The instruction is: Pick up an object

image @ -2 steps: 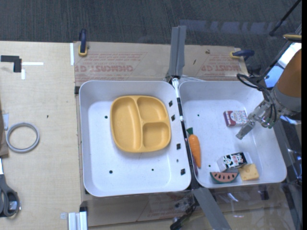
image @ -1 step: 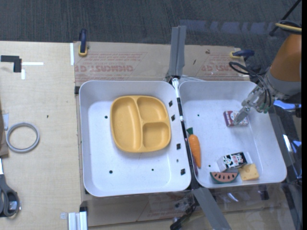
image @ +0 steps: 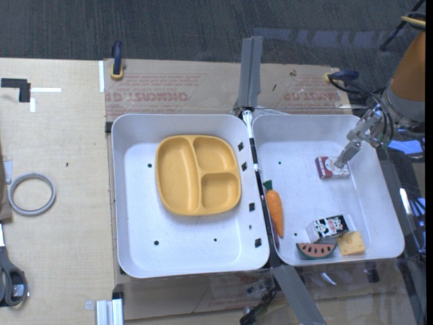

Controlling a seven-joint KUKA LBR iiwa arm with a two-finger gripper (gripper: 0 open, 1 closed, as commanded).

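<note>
**Gripper at the small carton in the right bin**

A small red-and-white carton [image: 333, 168] lies in the right bin [image: 389, 188], the gripper [image: 342, 158] touching its top; whether the gripper grips it I cannot tell. Nearer lie a carrot [image: 274, 212], watermelon slice [image: 316, 250], cheese wedge [image: 351, 243] and milk carton [image: 329, 227]. The left bin [image: 132, 202] holds a yellow divided plate [image: 198, 174]. A tape roll [image: 30, 193] rests on the wooden surface [image: 54, 141].

A grey tape roll [image: 30, 193] lies on the wooden bench [image: 54, 249] at left. Scissors [image: 10, 283] sit nearer. A blue-handled clamp [image: 118, 59] stands at the far cardboard edge.
</note>
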